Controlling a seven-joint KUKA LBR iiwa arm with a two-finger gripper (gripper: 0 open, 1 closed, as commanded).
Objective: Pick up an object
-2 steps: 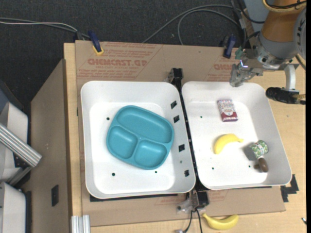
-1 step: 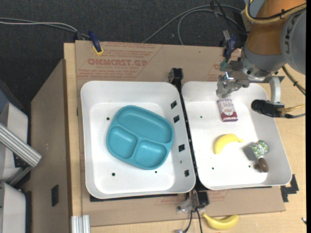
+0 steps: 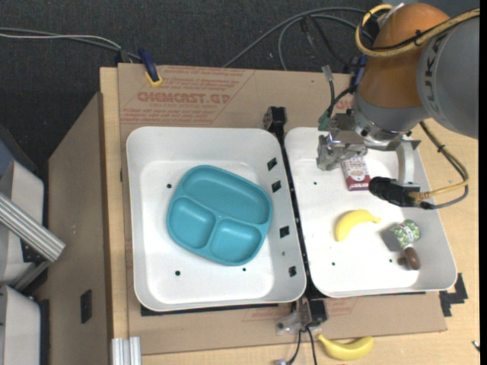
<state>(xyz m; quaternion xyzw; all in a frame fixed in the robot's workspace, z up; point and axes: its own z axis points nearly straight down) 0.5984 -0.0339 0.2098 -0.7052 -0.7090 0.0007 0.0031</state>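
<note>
Camera view looks down on two shallow white plastic bins side by side: the left bin [image 3: 144, 204] bears a teal sectioned plastic plate [image 3: 219, 214], and the right bin [image 3: 327, 276] holds the loose things. The grey arm with its orange band [image 3: 399, 52] hangs over the right bin's 12 o'clock end, and its metal two-finger gripper [image 3: 340, 150] sits low there, just at 10 o'clock of a small red-and-white carton [image 3: 355, 172]. The carton looks to be the nearest candidate for the pick; it lies just beside the tool, perhaps touching it, but not visibly between the fingers.

Whether the gripper stands wide or narrow, I cannot tell: the wrist body covers the tips from above.

To do the step well, the tool should centre over the carton's short width, come straight down, and close only when both sides are bracketed; a grasp from the carton's edge would likely push it toward the bin wall.

Other options lie toward 5 o'clock: a yellow banana-shaped toy [image 3: 354, 223], a green-and-white mottled lump [image 3: 403, 234] and a small brown rounded piece [image 3: 410, 259], too small to identify. A black cylindrical part [image 3: 389, 189] at 3 o'clock of the carton may belong to the arm's cabling. A second yellow banana shape [image 3: 346, 347] lies outside the bins at 6 o'clock, partly cut off.
</note>
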